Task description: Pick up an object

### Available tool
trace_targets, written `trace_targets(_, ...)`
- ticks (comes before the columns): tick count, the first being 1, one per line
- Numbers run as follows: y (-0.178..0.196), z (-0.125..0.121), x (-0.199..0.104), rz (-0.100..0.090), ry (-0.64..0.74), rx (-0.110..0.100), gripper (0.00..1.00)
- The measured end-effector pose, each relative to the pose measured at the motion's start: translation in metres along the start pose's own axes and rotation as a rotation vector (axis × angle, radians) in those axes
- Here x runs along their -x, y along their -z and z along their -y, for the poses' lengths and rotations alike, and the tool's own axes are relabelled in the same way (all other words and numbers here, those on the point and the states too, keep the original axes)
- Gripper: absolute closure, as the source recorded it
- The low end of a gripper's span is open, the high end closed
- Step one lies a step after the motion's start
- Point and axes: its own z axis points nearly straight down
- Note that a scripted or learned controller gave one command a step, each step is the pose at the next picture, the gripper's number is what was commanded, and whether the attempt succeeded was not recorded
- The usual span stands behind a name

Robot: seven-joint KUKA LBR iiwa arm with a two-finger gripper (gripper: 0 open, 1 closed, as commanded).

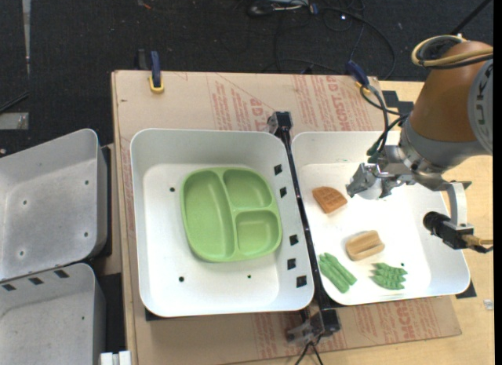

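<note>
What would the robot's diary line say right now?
hand: over right bin, beside waffle | holding: nothing seen | green plate: left bin

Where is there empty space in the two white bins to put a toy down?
Left bin: bare floor rings the green plate, widest at the near-left corner. Right bin: free at the far-left corner, behind the waffle. It's crowded near the bread, beans, leafy piece and pincer.

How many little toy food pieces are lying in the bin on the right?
4: an orange waffle-like piece near the hand, a tan bread piece mid-bin, green beans and a leafy green piece along the front.
</note>
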Motion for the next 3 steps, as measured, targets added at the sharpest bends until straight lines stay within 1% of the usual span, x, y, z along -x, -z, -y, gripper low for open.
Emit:
trace_targets(1, 0.022, -0.001, 0.0, -0.001, 0.0, -0.004, 1.0)
trace_targets(2, 0.029, 0.005, -0.057, -0.003, 0.006, -0.007, 1.0)
trace_targets(3, 0.018, 0.006, -0.11, -0.004, 0.006, -0.008, 1.0)
